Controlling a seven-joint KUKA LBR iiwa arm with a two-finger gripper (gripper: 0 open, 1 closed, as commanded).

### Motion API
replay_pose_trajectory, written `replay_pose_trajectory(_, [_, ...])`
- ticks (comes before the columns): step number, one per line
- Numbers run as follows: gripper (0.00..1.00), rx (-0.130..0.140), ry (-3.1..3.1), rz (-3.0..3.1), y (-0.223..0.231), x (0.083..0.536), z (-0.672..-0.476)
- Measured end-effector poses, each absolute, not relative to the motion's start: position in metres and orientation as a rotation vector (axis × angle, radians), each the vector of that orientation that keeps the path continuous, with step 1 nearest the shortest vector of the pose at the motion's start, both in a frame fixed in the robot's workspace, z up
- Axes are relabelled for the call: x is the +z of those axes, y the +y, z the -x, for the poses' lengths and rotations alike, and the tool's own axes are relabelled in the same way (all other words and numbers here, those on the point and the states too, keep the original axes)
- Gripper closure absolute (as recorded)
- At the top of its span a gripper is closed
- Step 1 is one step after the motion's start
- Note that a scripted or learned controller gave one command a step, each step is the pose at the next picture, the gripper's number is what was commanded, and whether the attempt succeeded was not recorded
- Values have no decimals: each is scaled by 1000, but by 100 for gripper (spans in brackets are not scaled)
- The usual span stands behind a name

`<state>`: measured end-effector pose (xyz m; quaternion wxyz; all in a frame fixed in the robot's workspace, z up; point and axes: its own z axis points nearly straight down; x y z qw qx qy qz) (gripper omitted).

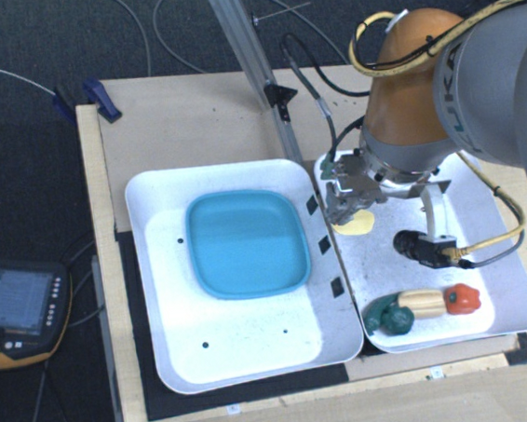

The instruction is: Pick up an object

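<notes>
Two white bins sit side by side on the wooden counter [187, 110]. Hand [346, 208] is low in the right bin [504, 274], near the divider, wrist pointing down, likely going for the pale yellow piece [358, 222] touching its tips. Finger opening: cannot tell. Green item [388, 317], wooden stick [421, 303] and red item [462, 299] lie well below the hand; blue tray [246, 243] is beside it, in the left bin.

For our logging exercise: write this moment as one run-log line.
hand over right bin | above yellow piece | left bin: blue tray
</notes>
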<state>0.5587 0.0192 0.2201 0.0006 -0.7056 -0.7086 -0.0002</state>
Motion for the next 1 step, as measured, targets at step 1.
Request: replay_pose_trajectory(1, [100,-3,-2227,2215,77,231,-561])
